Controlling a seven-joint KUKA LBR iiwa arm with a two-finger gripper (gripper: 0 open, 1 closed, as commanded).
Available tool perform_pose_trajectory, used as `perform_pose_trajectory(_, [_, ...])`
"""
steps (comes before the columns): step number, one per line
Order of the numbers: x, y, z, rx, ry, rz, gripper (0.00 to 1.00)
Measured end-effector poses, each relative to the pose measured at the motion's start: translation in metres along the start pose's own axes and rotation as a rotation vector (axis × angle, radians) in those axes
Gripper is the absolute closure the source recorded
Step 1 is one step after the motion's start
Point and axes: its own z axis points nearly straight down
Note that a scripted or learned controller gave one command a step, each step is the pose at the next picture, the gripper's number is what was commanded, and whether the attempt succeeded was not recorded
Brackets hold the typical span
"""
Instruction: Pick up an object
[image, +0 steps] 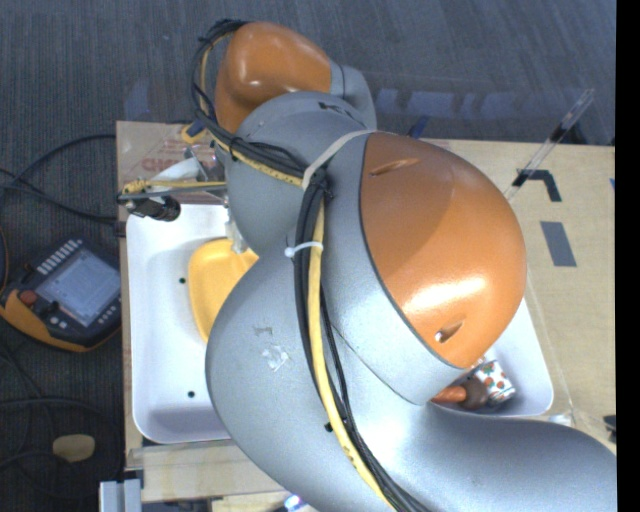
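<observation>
Yellow dish-like object (212, 283) in left bin (160, 400), arm (330, 330) covering it, hand's state unclear.

You see the arm (330, 330) in glossy grey with large orange caps, and black and yellow cables running along it. The bin (160, 330) under it is white, with a yellow object (215, 285) inside. At lower right, a small white object with red and dark spots (492, 380) lies beside something orange (452, 394). The bench (570, 200) is tan with black marks. The pendant (65, 295) on the dark grey floor is orange-edged with a grey-blue screen.
</observation>
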Motion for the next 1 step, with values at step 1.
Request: perform_pose_trajectory(1, [0.0059, -0.0194, 0.0020, 0.006, 0.000, 0.085, 1.00])
